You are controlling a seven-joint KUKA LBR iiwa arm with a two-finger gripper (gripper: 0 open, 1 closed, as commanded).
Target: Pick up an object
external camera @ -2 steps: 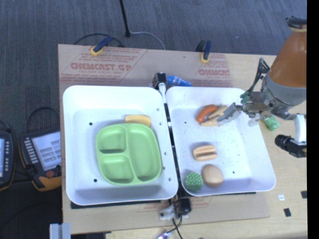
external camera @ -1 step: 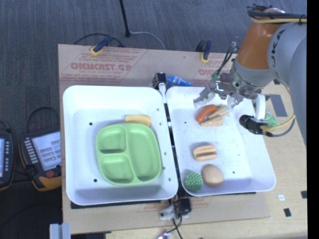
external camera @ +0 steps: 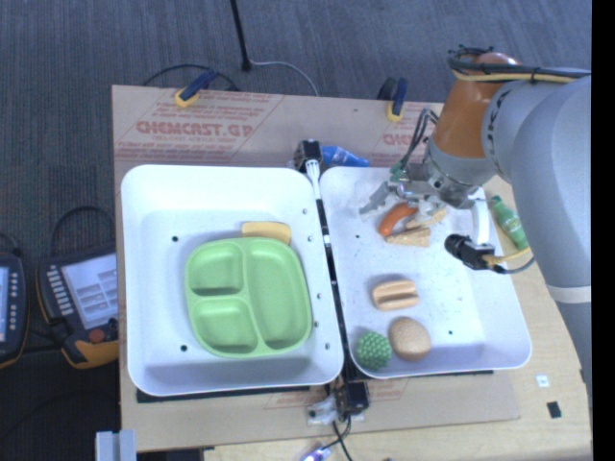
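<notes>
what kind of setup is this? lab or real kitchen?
Most likely a robotics lab bench, not a kitchen. Two white bins sit on a board clamped to the bench over grey carpet, the items are toy food such as a hot dog bun, and a teach pendant lies on the floor.

The arm [external camera: 553,176] is built of broad, smooth, rounded segments in pale matte grey, by far the largest form at the right of the scene. Above the wrist runs an orange band [external camera: 463,115], glossy enough to catch a highlight on its upper curve, with a thin dark seam where it meets the grey shell. Below the band sits a short silver-grey metal collar. The gripper [external camera: 408,195] under it is a small cluster of metallic grey parts with dark fittings, too small to make out in detail. Thin dark cables [external camera: 420,140] loop down the left side of the wrist.
</notes>
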